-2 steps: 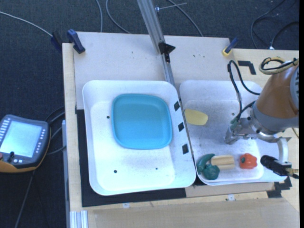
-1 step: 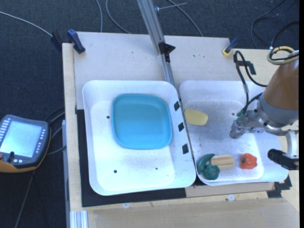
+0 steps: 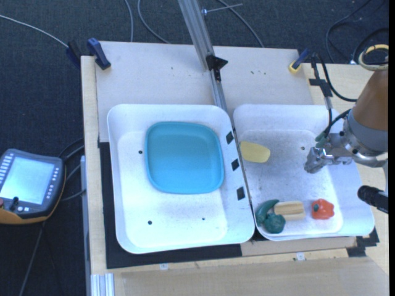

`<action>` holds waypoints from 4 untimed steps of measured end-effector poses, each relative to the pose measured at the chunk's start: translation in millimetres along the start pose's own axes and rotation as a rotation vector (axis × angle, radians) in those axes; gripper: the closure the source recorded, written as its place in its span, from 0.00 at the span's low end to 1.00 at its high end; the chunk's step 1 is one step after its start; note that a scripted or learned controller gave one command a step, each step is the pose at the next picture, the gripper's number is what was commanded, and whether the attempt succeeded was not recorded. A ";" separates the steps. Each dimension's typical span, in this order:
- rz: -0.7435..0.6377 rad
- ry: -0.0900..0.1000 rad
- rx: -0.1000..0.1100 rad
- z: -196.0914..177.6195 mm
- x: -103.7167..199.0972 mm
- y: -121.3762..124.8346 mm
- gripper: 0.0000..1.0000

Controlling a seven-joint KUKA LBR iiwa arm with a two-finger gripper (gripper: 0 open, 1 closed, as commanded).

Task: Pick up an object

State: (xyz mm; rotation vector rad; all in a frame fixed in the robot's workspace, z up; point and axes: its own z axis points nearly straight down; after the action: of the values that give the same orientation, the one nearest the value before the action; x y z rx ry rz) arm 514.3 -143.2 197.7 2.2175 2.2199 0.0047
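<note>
My gripper hangs over the right side of the right bin, fingertips pointing down near the bin floor, with nothing visible between them. A yellow oval piece lies to its left near the bin's divider edge. Along the bin's front edge lie a dark green piece, a tan block and a red pepper-like piece, which sits just below and slightly right of the gripper.
The left bin holds a blue square plate. A metal pole slants down between the bins. Clamps mark the bench's back corners. A teach pendant rests at far left.
</note>
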 end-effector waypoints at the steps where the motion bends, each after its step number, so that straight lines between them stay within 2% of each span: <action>1: 0.001 0.000 0.002 -26.2 0.0 0.7 1.00; 3: -0.004 0.002 0.003 -48.6 109.4 9.9 1.00; 4: -0.004 0.002 0.006 -35.8 160.0 11.7 1.00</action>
State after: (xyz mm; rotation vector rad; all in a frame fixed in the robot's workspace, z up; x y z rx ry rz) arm 525.6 16.8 233.5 2.2173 2.2276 0.0000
